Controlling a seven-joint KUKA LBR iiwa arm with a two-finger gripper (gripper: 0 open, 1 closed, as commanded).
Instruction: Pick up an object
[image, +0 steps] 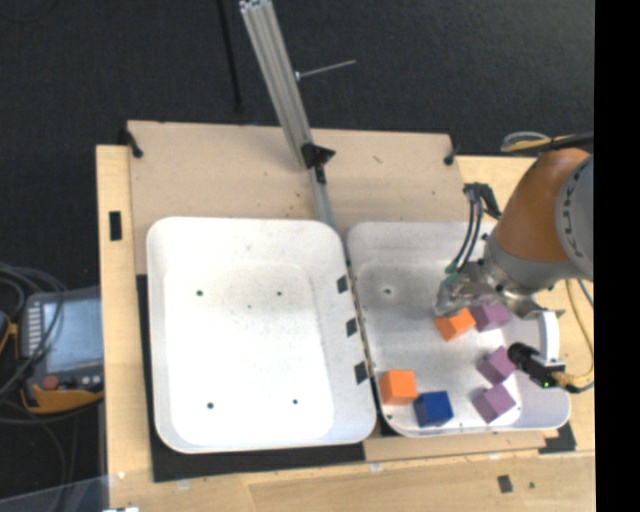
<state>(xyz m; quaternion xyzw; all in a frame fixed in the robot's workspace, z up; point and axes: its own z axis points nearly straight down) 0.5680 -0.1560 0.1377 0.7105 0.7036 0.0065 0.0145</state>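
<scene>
In the right bin (400, 262) lie several small blocks. An orange block (456, 323) and a purple block (491, 315) sit right under my gripper (462, 299), which hangs low over them at the bin's right side. Whether either block is between the fingers is hidden by the wrist. Another orange block (400, 385) and a blue block (434, 408) rest near the front edge. Two more purple blocks (496, 364) (493, 402) lie at the front right.
The left bin (245, 330) stands beside the right one. A slanted metal bar (285, 85) rises from the back between the bins. Cables and a black connector (535, 365) hang by the right rim. A handheld pendant (55, 345) sits off the bench to the left.
</scene>
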